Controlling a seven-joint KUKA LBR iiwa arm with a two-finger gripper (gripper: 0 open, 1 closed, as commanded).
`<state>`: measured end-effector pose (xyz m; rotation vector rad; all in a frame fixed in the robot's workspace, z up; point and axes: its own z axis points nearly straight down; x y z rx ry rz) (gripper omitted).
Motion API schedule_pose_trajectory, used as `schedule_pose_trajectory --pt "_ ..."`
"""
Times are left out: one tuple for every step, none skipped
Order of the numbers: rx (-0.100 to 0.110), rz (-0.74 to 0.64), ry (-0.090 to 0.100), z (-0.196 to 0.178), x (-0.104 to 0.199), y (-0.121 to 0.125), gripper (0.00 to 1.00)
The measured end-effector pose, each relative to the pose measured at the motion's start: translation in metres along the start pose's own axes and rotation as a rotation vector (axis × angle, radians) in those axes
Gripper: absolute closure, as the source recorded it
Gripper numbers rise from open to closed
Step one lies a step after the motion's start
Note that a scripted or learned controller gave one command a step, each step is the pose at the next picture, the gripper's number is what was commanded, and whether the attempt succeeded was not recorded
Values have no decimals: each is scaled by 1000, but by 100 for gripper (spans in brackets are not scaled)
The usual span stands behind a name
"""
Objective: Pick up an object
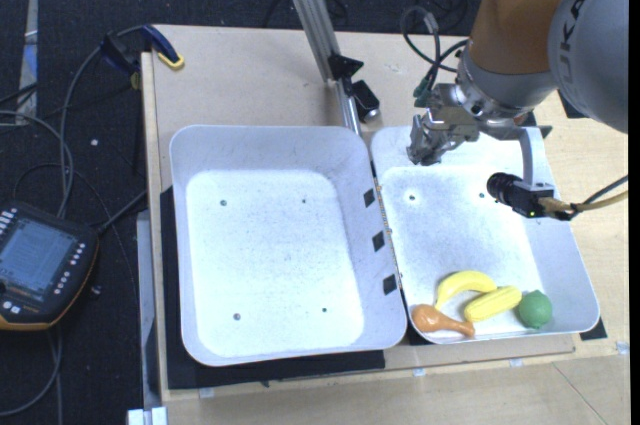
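Note:
In the camera view, the right bin [560, 243] holds a cluster of objects at its near edge: a yellow banana [462, 285], a second yellow piece [492, 303] lying beside it, an orange pear-shaped object [440, 320] and a green ball [535, 309]. My gripper [430, 148] hangs over the far left part of that bin, well away from the cluster. Nothing shows between or under it.
The left bin [190, 213] sits beside the right one, their rims meeting at the middle. A black camera mount [520, 193] juts over the right bin's far right side. A metal rail [310, 3] slants across the back of the bench. A teach pendant [35, 263] lies off the bench at left.

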<state>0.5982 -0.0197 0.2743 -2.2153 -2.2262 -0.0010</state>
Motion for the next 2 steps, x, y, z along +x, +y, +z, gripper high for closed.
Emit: schedule_pose_trajectory --pt "1 1 0 17 49 7 100" --pt "0 0 0 16 101 -1 100"
